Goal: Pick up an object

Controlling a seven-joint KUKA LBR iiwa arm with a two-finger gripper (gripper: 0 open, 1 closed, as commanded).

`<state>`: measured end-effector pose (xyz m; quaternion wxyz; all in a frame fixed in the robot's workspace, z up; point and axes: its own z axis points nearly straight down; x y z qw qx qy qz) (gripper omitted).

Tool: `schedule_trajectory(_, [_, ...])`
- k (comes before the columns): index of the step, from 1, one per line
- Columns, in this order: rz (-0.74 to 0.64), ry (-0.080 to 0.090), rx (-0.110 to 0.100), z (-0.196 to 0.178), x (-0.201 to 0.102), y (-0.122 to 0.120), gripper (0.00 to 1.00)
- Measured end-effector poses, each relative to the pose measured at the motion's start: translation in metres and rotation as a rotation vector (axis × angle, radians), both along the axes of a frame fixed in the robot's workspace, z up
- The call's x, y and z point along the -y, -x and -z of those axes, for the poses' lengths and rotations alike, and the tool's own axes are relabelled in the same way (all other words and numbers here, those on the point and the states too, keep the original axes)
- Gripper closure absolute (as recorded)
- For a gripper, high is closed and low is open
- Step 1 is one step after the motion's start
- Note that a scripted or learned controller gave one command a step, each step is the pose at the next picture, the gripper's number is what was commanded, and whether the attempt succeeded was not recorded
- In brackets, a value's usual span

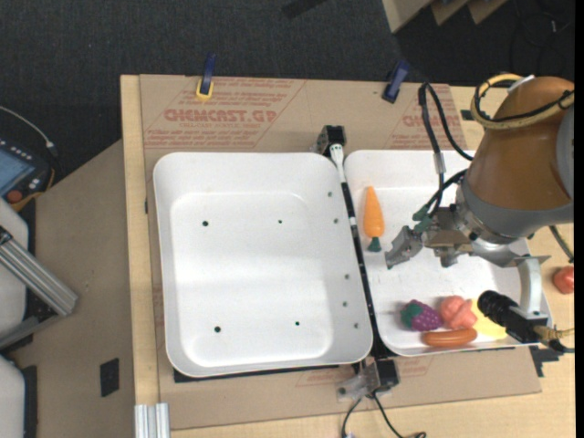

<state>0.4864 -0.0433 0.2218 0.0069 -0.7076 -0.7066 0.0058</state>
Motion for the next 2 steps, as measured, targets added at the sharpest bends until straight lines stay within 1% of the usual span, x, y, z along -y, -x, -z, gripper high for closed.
schedule_trajectory(1, [0.000,0.001,0.018,-0.009,0.001,-0.003,0.00])
schedule_trajectory(2, [-0.004,-0.001,0.011,0.040,-0.028,-0.016,0.00])
